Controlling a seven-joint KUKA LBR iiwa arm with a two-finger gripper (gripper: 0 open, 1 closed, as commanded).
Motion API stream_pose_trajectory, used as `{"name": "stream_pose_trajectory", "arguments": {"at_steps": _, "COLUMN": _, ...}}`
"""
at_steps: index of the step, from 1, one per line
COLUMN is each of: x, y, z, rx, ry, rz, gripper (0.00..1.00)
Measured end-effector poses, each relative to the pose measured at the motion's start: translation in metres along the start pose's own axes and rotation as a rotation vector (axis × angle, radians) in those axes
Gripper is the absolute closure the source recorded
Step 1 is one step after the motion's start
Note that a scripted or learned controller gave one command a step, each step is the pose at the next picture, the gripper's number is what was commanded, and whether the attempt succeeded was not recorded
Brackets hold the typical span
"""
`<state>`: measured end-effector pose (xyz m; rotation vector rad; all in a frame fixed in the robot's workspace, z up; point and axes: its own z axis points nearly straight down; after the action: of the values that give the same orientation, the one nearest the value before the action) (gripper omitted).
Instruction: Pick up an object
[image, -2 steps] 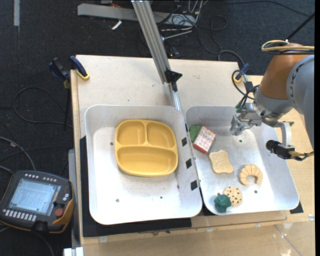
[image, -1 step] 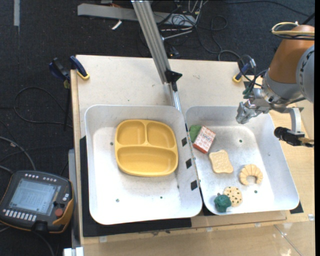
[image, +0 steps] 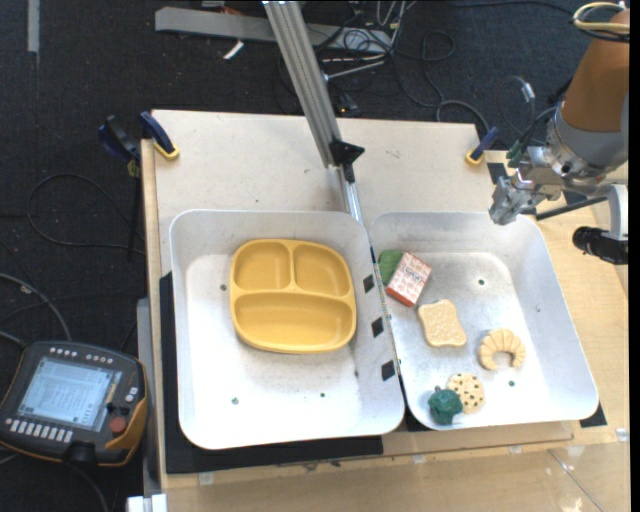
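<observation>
The counter (image: 250, 165) carries two shallow white bins, and the right bin (image: 560, 330) serves as the landmark. Touching its left side sits the left bin (image: 200, 400), holding a yellow divided tray (image: 293, 296), likely a drop-off place. The arm (image: 600, 90) hangs over the right bin's far right corner, its hand (image: 505, 205) above the rim, probably poised before a descent; whether it is released or clenched I cannot tell. Inside the right bin lie the candidates: a red carton (image: 408, 279) near its left wall, a toast slice (image: 442, 324) at centre, a croissant (image: 502, 350), a cookie (image: 466, 392) and broccoli (image: 444, 405) at the near edge.
</observation>
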<state>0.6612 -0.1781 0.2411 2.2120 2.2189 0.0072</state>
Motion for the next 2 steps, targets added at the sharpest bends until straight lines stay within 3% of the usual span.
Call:
{"name": "stream_pose_trajectory", "arguments": {"at_steps": 1, "x": 0.000, "y": 0.002, "z": -0.046, "rx": 0.002, "ry": 0.001, "rz": 0.000, "gripper": 1.00}}
{"name": "stream_pose_trajectory", "arguments": {"at_steps": 2, "x": 0.044, "y": -0.015, "z": -0.031, "rx": 0.011, "ry": 0.004, "rz": -0.003, "gripper": 1.00}}
